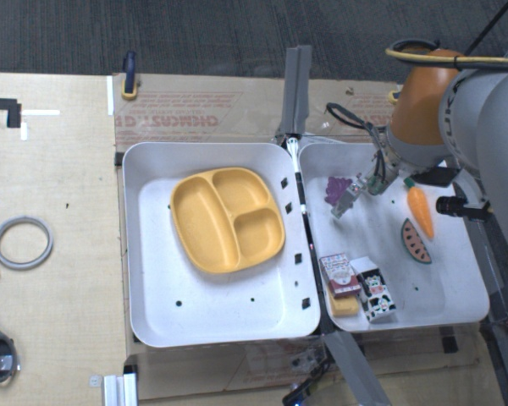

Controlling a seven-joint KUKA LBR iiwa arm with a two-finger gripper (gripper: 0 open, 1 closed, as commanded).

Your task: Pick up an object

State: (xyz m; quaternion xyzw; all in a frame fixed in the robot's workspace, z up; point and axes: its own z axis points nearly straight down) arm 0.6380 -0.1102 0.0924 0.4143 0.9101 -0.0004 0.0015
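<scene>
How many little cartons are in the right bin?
2: a pink-and-white carton and a black-and-white carton, side by side at the near edge. More could hide under the arm.

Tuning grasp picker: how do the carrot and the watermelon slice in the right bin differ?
The carrot is orange and tapered; the watermelon slice is a flat crescent, red with a green rind. The carrot lies nearer the arm, the watermelon slice nearer the bin's middle. Both are small toy foods lying side by side.
</scene>
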